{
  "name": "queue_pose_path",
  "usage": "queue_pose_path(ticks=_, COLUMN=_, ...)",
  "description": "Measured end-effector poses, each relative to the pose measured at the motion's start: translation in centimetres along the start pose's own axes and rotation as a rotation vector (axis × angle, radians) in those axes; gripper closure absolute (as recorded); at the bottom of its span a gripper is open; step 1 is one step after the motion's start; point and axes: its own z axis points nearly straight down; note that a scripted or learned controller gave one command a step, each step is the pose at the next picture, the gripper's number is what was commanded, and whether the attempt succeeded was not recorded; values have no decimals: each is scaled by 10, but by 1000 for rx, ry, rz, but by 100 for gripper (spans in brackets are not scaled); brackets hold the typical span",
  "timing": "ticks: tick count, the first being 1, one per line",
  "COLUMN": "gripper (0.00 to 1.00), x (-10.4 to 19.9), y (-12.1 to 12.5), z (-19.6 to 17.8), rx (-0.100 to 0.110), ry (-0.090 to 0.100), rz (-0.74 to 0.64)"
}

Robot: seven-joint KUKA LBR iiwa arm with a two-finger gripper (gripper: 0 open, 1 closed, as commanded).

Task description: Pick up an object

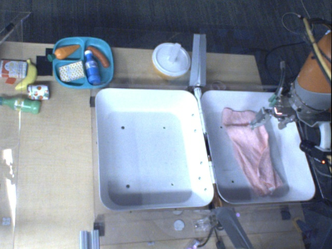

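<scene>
Cloth (pixel 252 152), pink and crumpled, lies in the right bin (pixel 306 191), running from the upper middle down toward the lower right corner. From my station I see the claw (pixel 265 115) over the cloth's upper right edge, with the arm (pixel 314 87) reaching in from the right. Its fingers look to be pinching a raised fold of the fabric, though the view is too coarse here for me to be certain; I cannot tell how far they are closed. The left bin (pixel 150 144) sits beside it.

Risk noted: a grip on only a thin edge fold may slip once the cloth's weight hangs from it. Second risk: the fingers may have closed on the bin floor beside the cloth, yielding a lift with nothing held.
</scene>
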Motion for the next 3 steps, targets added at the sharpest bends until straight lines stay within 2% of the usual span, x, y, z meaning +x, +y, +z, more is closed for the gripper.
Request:
queue_pose_path(ticks=1, gripper=0, x=-47, y=35, z=101, rx=-16, ry=-5, rz=-54)
queue_pose_path(ticks=2, gripper=0, x=59, y=37, z=101, rx=-15, ry=-2, rz=-246)
queue_pose_path(ticks=3, gripper=0, x=62, y=18, z=100, rx=-18, ry=-5, rz=-276)
